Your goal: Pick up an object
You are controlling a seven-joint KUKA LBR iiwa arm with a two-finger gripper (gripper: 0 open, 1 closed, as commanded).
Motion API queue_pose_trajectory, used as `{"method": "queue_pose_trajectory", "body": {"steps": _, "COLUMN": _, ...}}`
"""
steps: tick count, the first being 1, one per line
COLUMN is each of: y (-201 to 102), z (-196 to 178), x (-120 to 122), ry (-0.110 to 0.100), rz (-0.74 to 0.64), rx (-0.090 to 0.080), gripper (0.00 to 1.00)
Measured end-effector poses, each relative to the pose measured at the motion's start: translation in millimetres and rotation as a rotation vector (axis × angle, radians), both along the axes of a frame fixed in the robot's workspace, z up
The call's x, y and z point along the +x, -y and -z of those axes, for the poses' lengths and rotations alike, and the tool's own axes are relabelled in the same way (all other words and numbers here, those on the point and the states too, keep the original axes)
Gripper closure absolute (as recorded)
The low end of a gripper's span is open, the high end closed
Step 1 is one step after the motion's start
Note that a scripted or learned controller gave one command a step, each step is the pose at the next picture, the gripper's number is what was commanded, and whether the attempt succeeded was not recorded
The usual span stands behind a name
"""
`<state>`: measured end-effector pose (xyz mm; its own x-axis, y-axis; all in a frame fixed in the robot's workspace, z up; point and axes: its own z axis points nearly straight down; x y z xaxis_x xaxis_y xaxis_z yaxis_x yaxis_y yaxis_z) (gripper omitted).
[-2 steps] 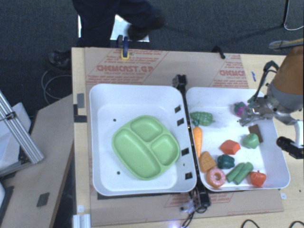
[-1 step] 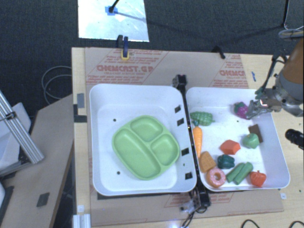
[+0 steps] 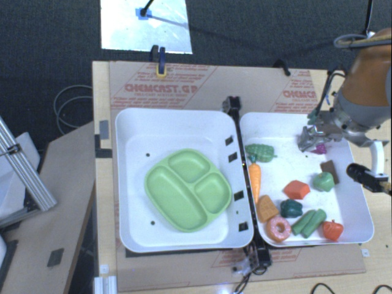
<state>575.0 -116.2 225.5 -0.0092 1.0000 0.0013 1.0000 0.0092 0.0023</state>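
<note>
My gripper [image 3: 311, 137] hangs over the far right part of the right bin [image 3: 361, 216], below the grey wrist and orange band. A small magenta piece [image 3: 320, 147] shows right at its tip; whether it is gripped or just lying beneath is unclear. Toy foods lie in the right bin: a knobbly green vegetable [image 3: 260, 152], a carrot [image 3: 255, 177], a red-orange wedge [image 3: 296, 189], a green pepper [image 3: 323, 180], a brown block [image 3: 329, 166], a pink donut [image 3: 279, 229], a dark green piece [image 3: 291, 209], green pods [image 3: 309, 222] and a red tomato [image 3: 332, 229].
The left bin [image 3: 131, 164] bears a light green divided plate [image 3: 187, 190]. A tan piece [image 3: 266, 207] lies by the black divider [image 3: 245, 176] between the bins. A black part of the arm [image 3: 367, 176] juts over the right bin's right rim.
</note>
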Motion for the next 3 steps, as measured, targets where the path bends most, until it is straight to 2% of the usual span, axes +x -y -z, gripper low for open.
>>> {"method": "queue_pose_trajectory", "body": {"steps": 1, "y": -52.6, "z": 10.6, "x": 20.0, "ry": 0.001, "rz": -0.001, "rx": 0.001, "gripper": 1.00}}
{"method": "queue_pose_trajectory", "body": {"steps": 2, "y": -75.5, "z": -5.7, "x": 30.9, "ry": 0.001, "rz": 0.002, "rx": -0.001, "gripper": 1.00}}
{"method": "queue_pose_trajectory", "body": {"steps": 3, "y": -81.4, "z": 11.5, "x": 32.8, "ry": -0.002, "rz": 0.004, "rx": -0.001, "gripper": 1.00}}
